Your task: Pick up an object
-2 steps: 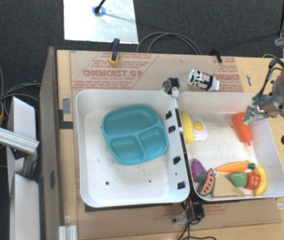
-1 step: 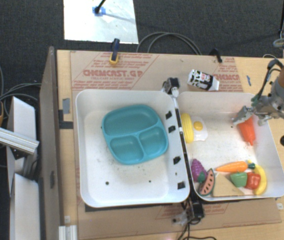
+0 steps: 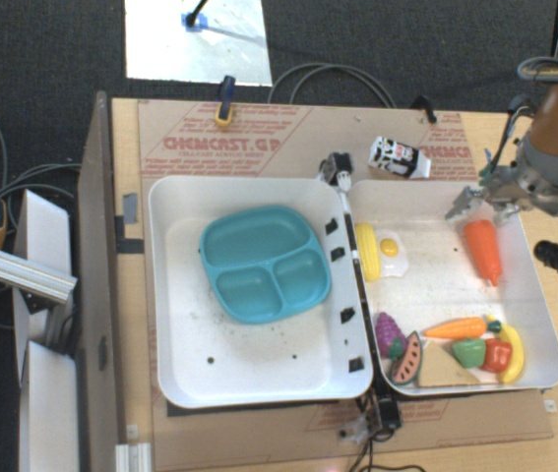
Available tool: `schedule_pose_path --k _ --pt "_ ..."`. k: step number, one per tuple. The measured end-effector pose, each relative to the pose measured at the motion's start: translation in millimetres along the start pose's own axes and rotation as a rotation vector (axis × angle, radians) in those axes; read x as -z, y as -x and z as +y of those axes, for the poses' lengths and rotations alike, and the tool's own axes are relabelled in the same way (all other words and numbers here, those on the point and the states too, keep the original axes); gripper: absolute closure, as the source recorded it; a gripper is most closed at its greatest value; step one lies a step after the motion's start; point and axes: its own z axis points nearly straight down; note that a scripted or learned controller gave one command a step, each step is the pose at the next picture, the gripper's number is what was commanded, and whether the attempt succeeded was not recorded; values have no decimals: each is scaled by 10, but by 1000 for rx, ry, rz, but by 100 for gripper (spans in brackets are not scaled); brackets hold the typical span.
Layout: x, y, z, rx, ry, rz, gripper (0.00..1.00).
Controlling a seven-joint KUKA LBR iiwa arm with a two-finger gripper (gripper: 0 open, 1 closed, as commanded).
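Fingers (image 3: 482, 202) just above carrot (image 3: 483, 251)

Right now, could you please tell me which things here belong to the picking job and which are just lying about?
Job:
- gripper, above the right bin's far end
- carrot, just below it
- fried egg, corn, grapes, watermelon slice, small carrot, banana

Lying about:
- teal plate in the left bin
- milk carton behind the bins
- yellow clamp

Two white bins (image 3: 175, 293), one teal tray (image 3: 264, 264), two carrots (image 3: 483, 251), one banana (image 3: 513, 354)
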Motion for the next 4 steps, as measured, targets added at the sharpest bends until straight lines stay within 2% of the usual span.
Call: schedule_pose_path --k 1,2,3,4 --pt "727 19 -925 -8 -1 -1 0" --pt "-644 -354 -71 6 -8 13 0" --pt "488 -97 -384 -6 6 -3 0" --pt "-661 -90 -310 -3 -9 2 0"
